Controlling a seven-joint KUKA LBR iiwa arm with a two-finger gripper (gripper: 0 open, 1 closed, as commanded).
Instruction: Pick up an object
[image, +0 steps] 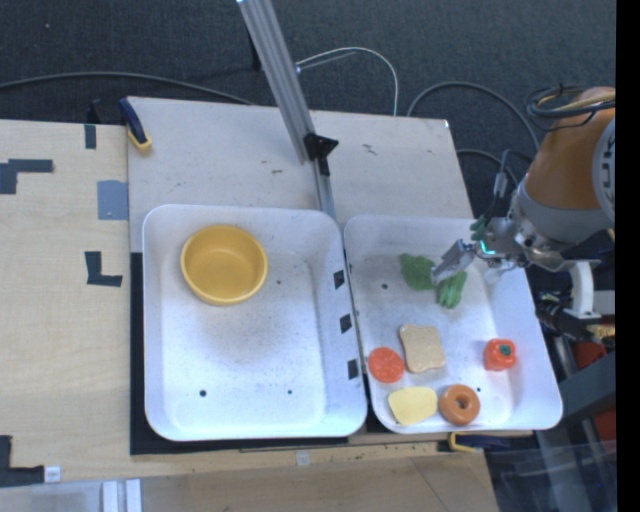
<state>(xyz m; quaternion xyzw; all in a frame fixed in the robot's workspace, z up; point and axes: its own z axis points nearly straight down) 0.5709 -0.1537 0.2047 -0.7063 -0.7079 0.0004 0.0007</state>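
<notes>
My gripper (452, 264) hangs low in the right bin (520, 300), my fingers pointing left and down, right at the green leafy piece (450, 288). That piece sits just below and against my fingertips, and its other clump (416, 269) lies just to their left. I cannot tell whether my fingers are apart or closed, nor whether any of the green is actually between them; it all looks to be resting on the bin floor. So I judge the pick as not done: I am at the object, at the point of grasping, and the closing and the lift are what remain. A little further below my fingers lies the slice of toast (423, 347), with the red tomato slice (385, 364) beside it on its left and the small red pepper (499, 354) off to its right. Beyond those, near the bin's front edge, sit the pale yellow piece (412, 405) and the brown doughnut (460, 404), touching or nearly so. None of these is near enough to be my target. Far to the left of my fingers, well apart in the left bin (160, 330), the yellow bowl (224, 262) stands upright and untouched.
</notes>
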